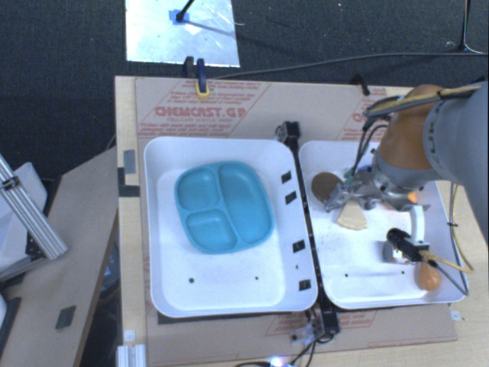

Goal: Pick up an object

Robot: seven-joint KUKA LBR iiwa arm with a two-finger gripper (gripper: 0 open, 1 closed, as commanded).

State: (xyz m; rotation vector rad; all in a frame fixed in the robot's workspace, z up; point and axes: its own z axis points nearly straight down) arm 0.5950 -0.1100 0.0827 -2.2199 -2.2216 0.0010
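1. Jaws: can't tell whether open or shut, since the metal parts under the wrist blur together from this angle.
2. Arm [454, 140] enters from the right edge of frame. Grey link lies across the upper right, orange band [405, 140] sits just above the wrist, and the wrist is bent down and toward frame left.
3. Gripper [348, 196] sits low over the upper-left part of the right bin [367, 285], near the wall shared with the left bin [229, 285].
4. Brown round object [325, 184] lies on the bin floor just left of the gripper. Touching or a hair apart, can't tell.
5. Tan wedge [352, 219] lies flat just below the gripper in frame, beside it rather than visibly between the jaws.
6. Orange object [429, 278] sits in the lower-right corner of the right bin, well apart from the gripper.
7. Blue divided plate [224, 207] lies flat in the middle of the left bin, well apart from the gripper.
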